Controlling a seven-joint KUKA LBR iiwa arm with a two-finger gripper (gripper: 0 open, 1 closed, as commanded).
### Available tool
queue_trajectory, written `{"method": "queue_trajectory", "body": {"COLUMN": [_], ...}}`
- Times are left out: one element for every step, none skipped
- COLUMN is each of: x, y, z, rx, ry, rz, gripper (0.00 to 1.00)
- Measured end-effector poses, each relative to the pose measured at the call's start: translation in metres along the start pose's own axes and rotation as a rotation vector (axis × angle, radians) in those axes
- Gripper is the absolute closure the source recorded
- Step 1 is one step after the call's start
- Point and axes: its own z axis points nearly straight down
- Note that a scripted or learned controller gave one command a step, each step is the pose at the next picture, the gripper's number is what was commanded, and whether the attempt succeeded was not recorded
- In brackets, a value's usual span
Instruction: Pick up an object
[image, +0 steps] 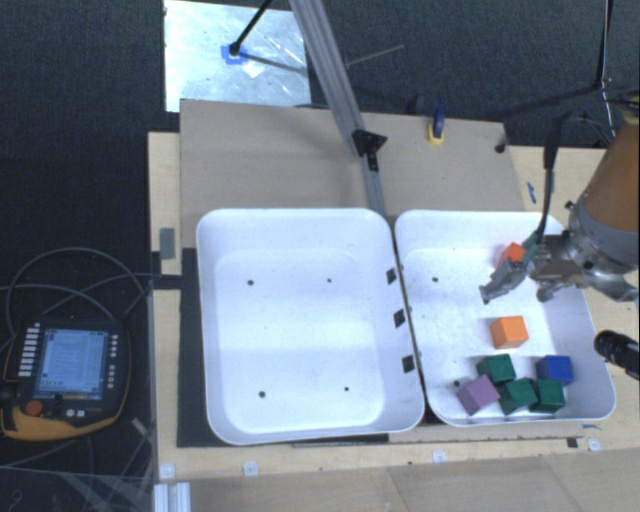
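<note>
My gripper (522, 289) hangs over the right bin (440, 300), its two fingers spread open with nothing between them. An orange cube (508, 331) lies on the bin floor just below the fingertips, apart from them. A second small orange block (513, 253) shows just behind the left finger (496, 290), partly hidden by the gripper body. At the bin's near right corner a cluster sits close together: a purple block (478, 393), a blue block (555, 368) and three green blocks (497, 367).
The left bin (215, 300) stands beside the right one, joined along a central rim with black clips (400, 318). A metal pole (340, 90) slants across the back of the bench. A teach pendant (65, 375) lies on the floor at far left.
</note>
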Motion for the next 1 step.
{"method": "queue_trajectory", "body": {"x": [-0.0002], "y": [0.0], "z": [-0.0002], "rx": [-0.001], "ry": [0.0], "rz": [0.001], "gripper": [0.0]}}
